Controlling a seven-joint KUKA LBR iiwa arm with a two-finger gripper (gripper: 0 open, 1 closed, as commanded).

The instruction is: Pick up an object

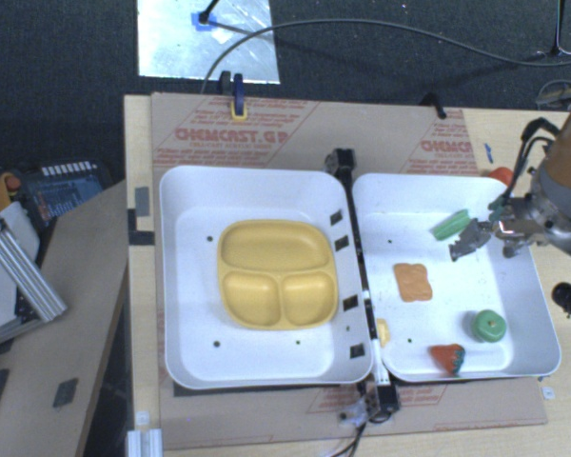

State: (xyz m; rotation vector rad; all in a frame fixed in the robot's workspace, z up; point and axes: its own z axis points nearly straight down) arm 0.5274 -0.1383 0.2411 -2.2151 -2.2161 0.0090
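Note:
The right bin (528,284) holds several small objects. A long green piece (449,224) lies near its back. An orange toast-like slab (413,282) sits in the middle, a round green item (489,326) at the front right, and a red and green wedge (447,357) by the front wall. My gripper (468,241) reaches in from the right and hovers low, just right of and in front of the long green piece. Nothing is seen held in it.
The left bin (186,255) holds a yellow divided plate (276,272). A small yellow bit (383,331) sits by the divider between the bins. The arm's wrist (561,208) overhangs the right bin's right wall. Cables cross the bench behind the bins.

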